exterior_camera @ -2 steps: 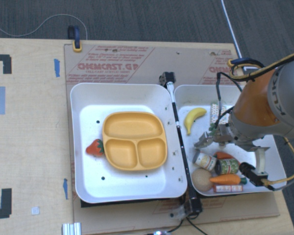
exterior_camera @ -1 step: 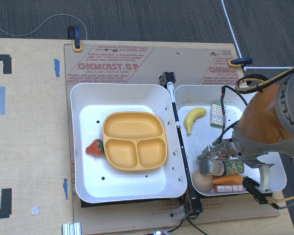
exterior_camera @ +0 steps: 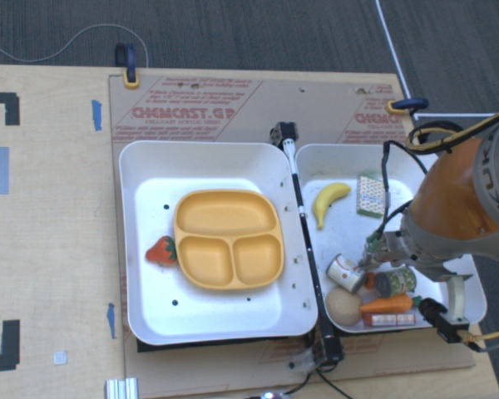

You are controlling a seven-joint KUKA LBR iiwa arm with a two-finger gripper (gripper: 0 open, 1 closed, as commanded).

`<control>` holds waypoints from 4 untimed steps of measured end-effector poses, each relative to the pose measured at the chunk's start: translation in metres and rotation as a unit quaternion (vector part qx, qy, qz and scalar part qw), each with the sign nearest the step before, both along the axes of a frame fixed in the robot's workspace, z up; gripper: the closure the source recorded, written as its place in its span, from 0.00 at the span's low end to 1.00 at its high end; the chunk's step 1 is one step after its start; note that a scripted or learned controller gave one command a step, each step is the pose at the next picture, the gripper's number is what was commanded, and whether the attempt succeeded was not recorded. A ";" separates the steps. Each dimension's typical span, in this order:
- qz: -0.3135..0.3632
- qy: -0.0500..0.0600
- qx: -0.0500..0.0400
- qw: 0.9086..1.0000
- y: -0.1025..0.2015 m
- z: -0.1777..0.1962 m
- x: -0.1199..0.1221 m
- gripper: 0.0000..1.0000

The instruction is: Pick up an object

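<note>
My gripper hangs low over the right bin, just above a cluster of items at its near end. Directly beside it on the left lies a small white cup on its side. A dark round can and an orange carrot sit just below it, with a beige round item at the bin's near left corner. Farther back lie a yellow banana and a green-and-white packet. The arm's orange band covers the bin's right side.
The left bin holds a yellow three-section plate with a red strawberry against its left edge. A black bracket sits at the far end of the divider between the bins. Cables loop over the right bin's far right corner.
</note>
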State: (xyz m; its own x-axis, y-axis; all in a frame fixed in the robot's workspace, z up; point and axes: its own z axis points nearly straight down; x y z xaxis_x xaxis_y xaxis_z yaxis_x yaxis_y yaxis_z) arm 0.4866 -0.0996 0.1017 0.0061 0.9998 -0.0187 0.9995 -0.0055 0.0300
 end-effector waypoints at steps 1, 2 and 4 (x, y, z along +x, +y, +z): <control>0.004 0.014 0.010 1.000 0.077 0.083 -0.006 1.00; 0.003 0.014 0.010 1.000 0.076 0.083 -0.007 0.00; 0.002 0.016 0.009 1.000 -0.010 0.013 -0.002 0.00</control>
